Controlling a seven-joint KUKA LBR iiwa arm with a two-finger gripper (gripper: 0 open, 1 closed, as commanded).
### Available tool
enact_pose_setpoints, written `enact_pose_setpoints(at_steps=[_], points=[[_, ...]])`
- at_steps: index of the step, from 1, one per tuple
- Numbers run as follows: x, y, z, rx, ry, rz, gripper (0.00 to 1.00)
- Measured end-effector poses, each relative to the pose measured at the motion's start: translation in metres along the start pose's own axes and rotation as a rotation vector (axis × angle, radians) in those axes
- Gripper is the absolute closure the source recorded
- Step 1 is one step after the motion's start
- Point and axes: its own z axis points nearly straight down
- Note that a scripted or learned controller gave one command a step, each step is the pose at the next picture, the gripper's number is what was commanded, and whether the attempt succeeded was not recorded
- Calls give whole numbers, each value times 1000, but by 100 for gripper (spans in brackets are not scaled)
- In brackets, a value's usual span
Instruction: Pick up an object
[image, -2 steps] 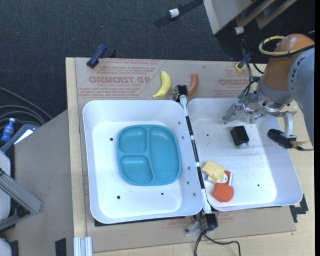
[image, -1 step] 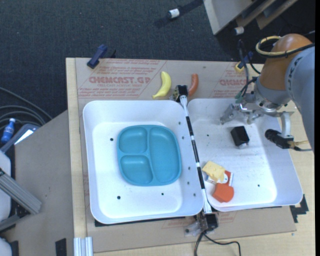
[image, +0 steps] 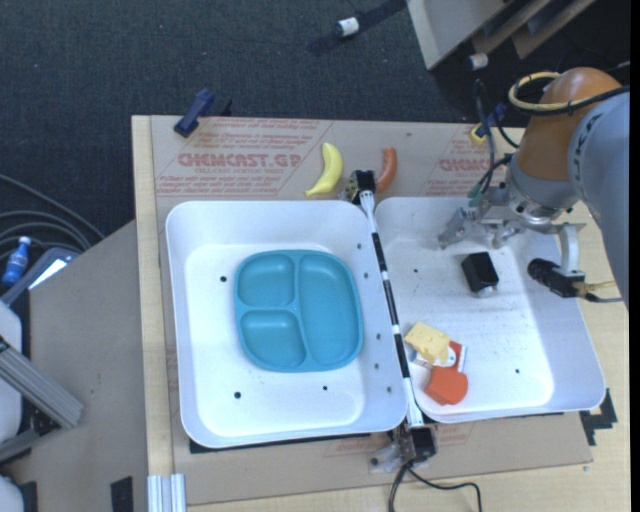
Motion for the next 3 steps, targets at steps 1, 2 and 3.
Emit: enact_pose_setpoints(at_steps=[1, 2, 3], points=[[-5, 0, 0, -1, -1, 1, 0], [-9, 0, 0, -2, -1, 1, 0], [3, 0, 0, 0, 0, 0, 0]])
